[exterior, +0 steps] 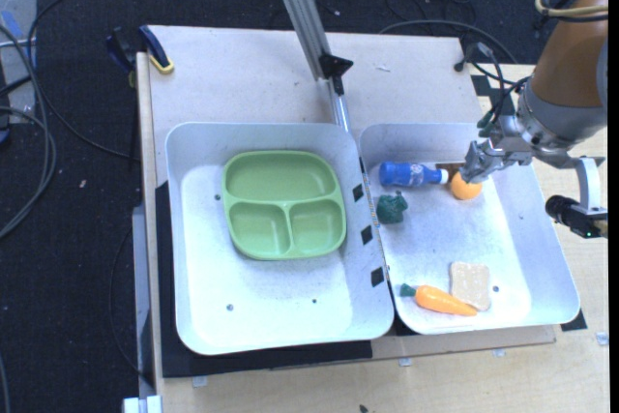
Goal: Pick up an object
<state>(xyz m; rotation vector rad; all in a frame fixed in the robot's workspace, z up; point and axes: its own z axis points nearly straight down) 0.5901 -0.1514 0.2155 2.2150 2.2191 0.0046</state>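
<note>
In the right bin (527, 237) lie a blue bottle (408, 174), a small orange fruit (466, 189), a dark green toy (391, 208), a toast slice (471, 284) and a carrot (444, 301). My gripper (477, 167) hangs low over the bin's far side, directly above the orange fruit and touching or nearly touching its top. The bottle's cap end lies just left of the fingertips. The arm reaches in from the right edge.
The left bin (193, 305) holds a green divided plate (285, 204). A slanted metal pole (302, 0) crosses the bench behind the bins. Cables run along the right of the bench near the arm.
</note>
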